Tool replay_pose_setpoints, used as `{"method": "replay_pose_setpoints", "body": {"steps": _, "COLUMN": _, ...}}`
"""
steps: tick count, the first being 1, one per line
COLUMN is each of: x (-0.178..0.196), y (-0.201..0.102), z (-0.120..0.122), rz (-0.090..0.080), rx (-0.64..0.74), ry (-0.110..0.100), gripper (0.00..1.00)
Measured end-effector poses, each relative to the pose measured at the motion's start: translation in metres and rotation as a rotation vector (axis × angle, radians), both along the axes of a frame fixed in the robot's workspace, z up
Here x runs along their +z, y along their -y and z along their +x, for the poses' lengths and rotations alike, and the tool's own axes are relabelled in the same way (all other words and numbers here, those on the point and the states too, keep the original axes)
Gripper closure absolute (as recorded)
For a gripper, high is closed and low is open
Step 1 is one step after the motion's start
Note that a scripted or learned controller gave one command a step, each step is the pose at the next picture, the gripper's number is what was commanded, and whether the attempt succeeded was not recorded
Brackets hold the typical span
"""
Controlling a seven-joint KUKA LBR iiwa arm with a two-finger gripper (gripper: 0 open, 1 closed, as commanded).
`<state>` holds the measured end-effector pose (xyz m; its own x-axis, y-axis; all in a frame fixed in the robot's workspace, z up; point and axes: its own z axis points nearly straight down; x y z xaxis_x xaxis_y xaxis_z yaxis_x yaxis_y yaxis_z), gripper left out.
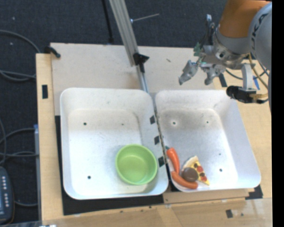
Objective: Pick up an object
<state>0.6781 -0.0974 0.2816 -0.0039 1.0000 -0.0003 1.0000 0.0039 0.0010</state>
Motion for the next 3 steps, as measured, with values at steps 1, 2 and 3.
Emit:
{"method": "replay_pose_setpoints", "body": {"steps": 1, "x": 0.0, "y": 0.0, "z": 0.0, "rz": -0.001, "rx": 0.0, "ry": 0.0, "gripper": 0.0}}
{"method": "replay_pose_setpoints", "body": {"steps": 2, "x": -0.063, "y": 0.006, "z": -0.002, "rz": -0.003, "rx": -0.004, "ry": -0.006, "gripper": 0.0}}
{"method": "replay_pose_setpoints", "body": {"steps": 3, "x": -0.117, "y": 0.004, "z": -0.012, "rz": -0.002, "rx": -0.005, "ry": -0.006, "gripper": 0.0}}
